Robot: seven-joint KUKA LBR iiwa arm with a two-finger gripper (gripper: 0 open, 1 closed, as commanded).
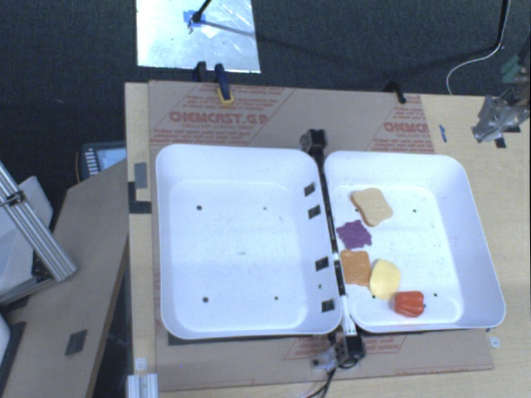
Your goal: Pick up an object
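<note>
Gripper [500, 121] (finger state I cannot tell) hangs at two o'clock; nearest toy, tan bread slice [371, 206], lies toward eight o'clock.

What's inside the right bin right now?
The right bin holds a tan bread slice, a purple piece, an orange square, a yellow piece and a red pepper. Anything beneath them is covered.

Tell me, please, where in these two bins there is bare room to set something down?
The left bin offers open floor wall to wall. In the right bin, the stretch toward its right wall is free. It is crowded along the divider: bread slice, purple piece, orange block, yellow piece, red pepper.
</note>
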